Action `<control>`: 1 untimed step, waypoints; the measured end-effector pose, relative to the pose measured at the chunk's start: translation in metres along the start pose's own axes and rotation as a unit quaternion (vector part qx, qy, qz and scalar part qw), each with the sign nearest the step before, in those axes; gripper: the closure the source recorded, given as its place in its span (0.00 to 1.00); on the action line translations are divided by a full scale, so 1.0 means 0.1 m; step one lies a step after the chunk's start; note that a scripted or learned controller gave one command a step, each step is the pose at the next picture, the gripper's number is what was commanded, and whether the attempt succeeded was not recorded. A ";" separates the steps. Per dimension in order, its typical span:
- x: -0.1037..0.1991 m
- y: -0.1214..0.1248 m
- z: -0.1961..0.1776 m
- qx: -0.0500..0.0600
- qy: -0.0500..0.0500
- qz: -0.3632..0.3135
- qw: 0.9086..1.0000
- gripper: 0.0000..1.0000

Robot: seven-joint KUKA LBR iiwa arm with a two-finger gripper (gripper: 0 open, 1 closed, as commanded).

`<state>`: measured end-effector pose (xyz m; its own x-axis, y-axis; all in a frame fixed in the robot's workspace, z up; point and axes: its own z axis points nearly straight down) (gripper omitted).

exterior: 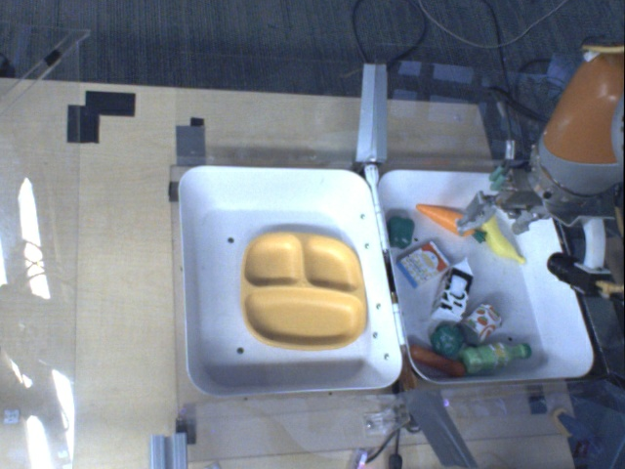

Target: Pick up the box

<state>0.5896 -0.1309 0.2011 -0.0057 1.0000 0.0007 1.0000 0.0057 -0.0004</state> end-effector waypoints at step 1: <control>0.47 -0.46 0.83 0.001 0.000 0.153 0.988 0.00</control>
<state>0.5430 -0.0842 0.1180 0.2971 0.9549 0.0007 0.9549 -0.2971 -0.0024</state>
